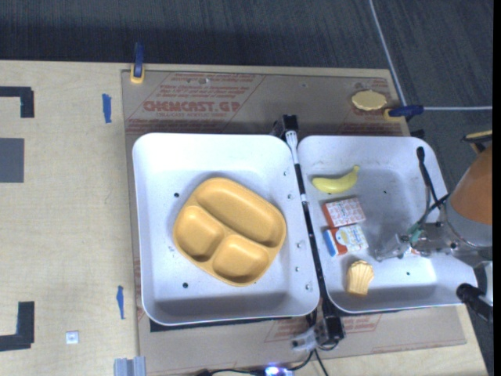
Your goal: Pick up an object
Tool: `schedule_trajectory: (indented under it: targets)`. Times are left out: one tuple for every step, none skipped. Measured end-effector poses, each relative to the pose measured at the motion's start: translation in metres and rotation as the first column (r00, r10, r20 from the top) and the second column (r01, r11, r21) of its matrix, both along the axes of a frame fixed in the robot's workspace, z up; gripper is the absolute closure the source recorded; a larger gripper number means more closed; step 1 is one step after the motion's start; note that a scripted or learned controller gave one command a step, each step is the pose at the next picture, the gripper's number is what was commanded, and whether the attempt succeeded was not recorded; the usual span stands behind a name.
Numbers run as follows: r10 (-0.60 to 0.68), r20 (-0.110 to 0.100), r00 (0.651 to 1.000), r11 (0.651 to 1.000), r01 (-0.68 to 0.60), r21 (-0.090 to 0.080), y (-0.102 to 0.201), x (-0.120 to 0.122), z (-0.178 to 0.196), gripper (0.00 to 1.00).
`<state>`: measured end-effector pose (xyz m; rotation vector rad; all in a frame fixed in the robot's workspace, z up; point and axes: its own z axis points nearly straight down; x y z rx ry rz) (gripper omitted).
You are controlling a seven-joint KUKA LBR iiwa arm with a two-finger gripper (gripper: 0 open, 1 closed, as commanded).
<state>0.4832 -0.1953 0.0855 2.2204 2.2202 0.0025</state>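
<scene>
Two bins sit before me: the left bin (149, 210) holds a yellow divided tray (227, 229); the right bin (391, 292) holds a banana (337, 181), a printed packet (346, 224) and a ridged yellow snack (359, 276). I'd descend squarely over the curved, smooth banana. The gripper's (391, 245) state I cannot tell.

Your arm (473, 210) comes in from the right edge, its orange band showing just above the grey wrist. The gripper (391, 245) reaches leftward and sits low, its tip blurred against the background, with dark cables looping up and back from it.
</scene>
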Motion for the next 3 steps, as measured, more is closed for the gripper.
schedule_trajectory:
  targets:
    - [0.0,0.003,1.0,1.0,0.0,-0.002,0.0,0.001,0.01,1.0]
    - [0.002,0.0,1.0,1.0,-0.002,0.0,0.066,0.028,0.076,1.0]
    - [0.001,-0.001,1.0,1.0,-0.001,0.0,0.122,0.066,0.099,1.0]
